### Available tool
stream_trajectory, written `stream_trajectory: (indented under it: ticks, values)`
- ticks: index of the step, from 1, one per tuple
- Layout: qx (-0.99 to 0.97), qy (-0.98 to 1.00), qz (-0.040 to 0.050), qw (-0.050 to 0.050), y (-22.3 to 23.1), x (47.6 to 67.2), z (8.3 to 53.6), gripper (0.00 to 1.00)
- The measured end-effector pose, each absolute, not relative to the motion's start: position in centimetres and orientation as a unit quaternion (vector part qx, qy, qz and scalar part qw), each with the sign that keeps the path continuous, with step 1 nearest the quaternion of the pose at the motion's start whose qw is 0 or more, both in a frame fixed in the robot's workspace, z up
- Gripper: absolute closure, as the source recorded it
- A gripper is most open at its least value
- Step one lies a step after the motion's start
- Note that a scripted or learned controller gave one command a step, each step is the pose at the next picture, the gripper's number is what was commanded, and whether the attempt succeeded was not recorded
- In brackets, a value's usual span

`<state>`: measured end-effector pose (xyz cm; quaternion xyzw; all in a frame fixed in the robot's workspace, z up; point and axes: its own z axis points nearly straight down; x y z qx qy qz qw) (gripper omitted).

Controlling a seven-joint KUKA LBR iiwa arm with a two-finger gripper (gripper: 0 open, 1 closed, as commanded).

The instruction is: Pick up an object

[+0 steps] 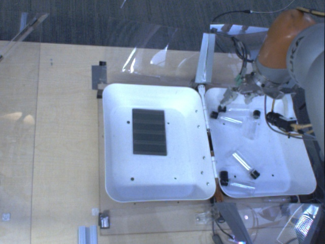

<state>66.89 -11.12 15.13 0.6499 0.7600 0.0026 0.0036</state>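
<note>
Several clear plastic tubes with black caps lie in the right bin (284,156). One tube (229,119) rests near the bin's back left, its cap toward the dividing wall. Another tube (252,126) lies just right of it. A third tube (244,162) sits toward the front, and one more tube (237,185) lies along the front rim. My gripper (234,91) hangs over the bin's back left corner, tilted down to the left, just above and behind the first tube. Nothing shows in its grasp.
The left bin (183,172) holds a dark ribbed rectangular pad (149,131). A metal upright (205,60) stands behind the gap between the bins. Cables (284,123) trail from the wrist over the right bin's back right. Clear sheeting (147,50) lies behind the left bin.
</note>
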Motion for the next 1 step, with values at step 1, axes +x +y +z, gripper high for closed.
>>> stream_trajectory:
  ticks: [1]
  values:
    - [0.661,0.751,0.0013,0.002,-12.97,63.47,9.31,0.0]
